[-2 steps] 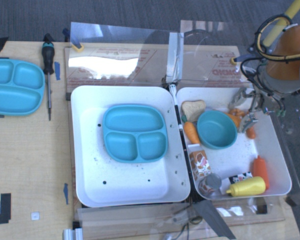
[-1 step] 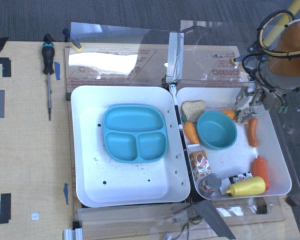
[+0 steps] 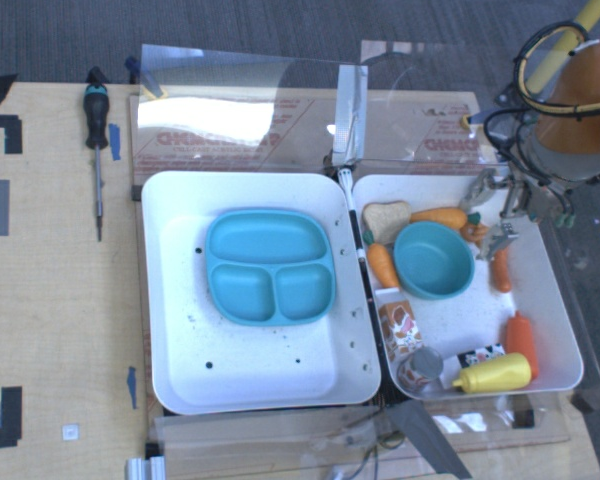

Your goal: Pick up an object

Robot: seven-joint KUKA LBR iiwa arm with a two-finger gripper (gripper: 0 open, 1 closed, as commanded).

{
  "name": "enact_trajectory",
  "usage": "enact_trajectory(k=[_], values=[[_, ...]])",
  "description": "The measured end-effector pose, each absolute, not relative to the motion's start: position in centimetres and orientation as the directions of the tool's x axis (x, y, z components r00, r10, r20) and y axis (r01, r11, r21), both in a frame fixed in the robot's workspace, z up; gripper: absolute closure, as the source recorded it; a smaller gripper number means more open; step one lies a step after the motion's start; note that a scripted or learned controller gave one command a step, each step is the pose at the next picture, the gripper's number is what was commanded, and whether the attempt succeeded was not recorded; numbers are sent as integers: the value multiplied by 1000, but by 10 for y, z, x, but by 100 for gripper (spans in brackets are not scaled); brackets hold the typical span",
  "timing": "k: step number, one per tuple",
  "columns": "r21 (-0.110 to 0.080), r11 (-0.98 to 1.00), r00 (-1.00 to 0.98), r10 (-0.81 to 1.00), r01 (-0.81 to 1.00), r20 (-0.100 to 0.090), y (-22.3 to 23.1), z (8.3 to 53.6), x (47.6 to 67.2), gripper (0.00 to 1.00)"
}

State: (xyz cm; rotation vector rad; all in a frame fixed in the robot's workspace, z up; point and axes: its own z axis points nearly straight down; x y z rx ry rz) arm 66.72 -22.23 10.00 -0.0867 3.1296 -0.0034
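Note:
The right bin (image 3: 552,298) holds a blue bowl (image 3: 434,259), a bread slice (image 3: 384,216), an orange carrot (image 3: 438,215) behind the bowl and a second carrot (image 3: 382,265) at its left. A reddish sausage (image 3: 501,271) lies right of the bowl. Near the front are a red bottle (image 3: 520,336), a yellow bottle (image 3: 495,373) and a printed packet (image 3: 400,328). My gripper (image 3: 492,213) hangs over the bin's back right part, just right of the long carrot's end and above the sausage. Its fingers stand open with nothing between them.
The left bin (image 3: 170,298) carries a blue divided plate (image 3: 270,266). A clear plastic wall (image 3: 350,118) rises behind both bins. A screwdriver (image 3: 96,128) lies on the bench at the far left. Cables and the arm's orange band (image 3: 575,78) crowd the upper right.

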Motion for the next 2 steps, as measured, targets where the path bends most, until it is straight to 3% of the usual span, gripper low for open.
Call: enact_trajectory(k=[2], values=[[1,978,-978,209,209,-6,-222,88,604,0]])
